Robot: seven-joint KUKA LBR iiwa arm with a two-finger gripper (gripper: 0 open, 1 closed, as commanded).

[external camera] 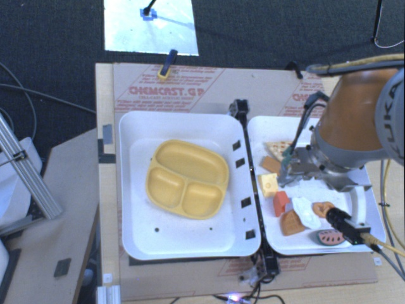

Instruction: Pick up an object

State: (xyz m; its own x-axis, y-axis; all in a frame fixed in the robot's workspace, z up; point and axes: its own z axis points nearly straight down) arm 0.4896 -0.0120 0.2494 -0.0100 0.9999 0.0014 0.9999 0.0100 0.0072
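A: Entry. Where do things stand?

B: My gripper is low in the right bin, centre-right of the frame, over the cluster of toy food. Just under and beside it: a yellow cheese block, a tan cracker wedge above it, a brown piece between them.

A: Fingers?

B: Cannot tell whether they are apart or together; they read as a dark blur. Nothing visibly between them, so I claim no hold.

A: Other candidates?

B: Lower in the bin: a red block, a brown crust, a white crumpled piece, a watermelon slice. The yellow divided tray lies alone in the left bin.

A: Risks?

B: My judgement: pieces lie touching, so closing may pinch an edge of the cheese and push its neighbours aside, or catch two at once. The bin divider is near, which could block one side. The wedge is flat and might slip out.
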